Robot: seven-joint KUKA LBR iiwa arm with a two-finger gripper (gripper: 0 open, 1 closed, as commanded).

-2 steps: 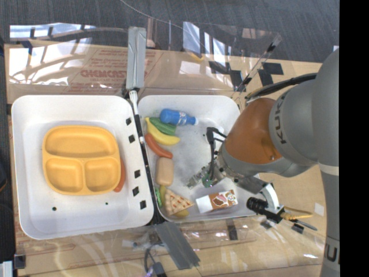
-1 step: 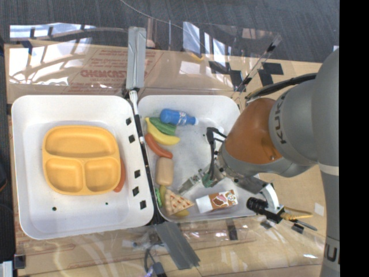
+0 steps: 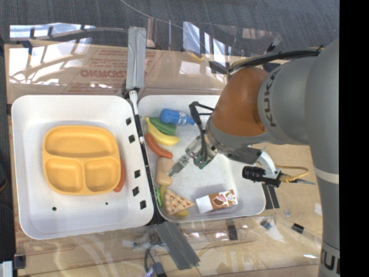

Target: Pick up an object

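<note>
My gripper (image 3: 191, 159) hangs over the middle of the right bin (image 3: 251, 206), low above its white floor. Just to its left lies a tan piece (image 3: 164, 169). Further up the bin's left side are a red-orange pepper (image 3: 159, 146), a yellow banana (image 3: 164, 137), a green item (image 3: 161, 126) and a blue bottle (image 3: 170, 117). Near the bin's front lie a waffle-patterned wedge (image 3: 177, 202) and a small white and brown carton (image 3: 217, 201). I see no object in the gripper.
The left bin (image 3: 29, 212) holds a yellow divided plate (image 3: 81, 159) with an orange sausage (image 3: 120, 178) along its right edge. The arm's orange band (image 3: 245, 105) and grey body cover the right bin's back right part. A raised divider (image 3: 140, 154) separates the bins.
</note>
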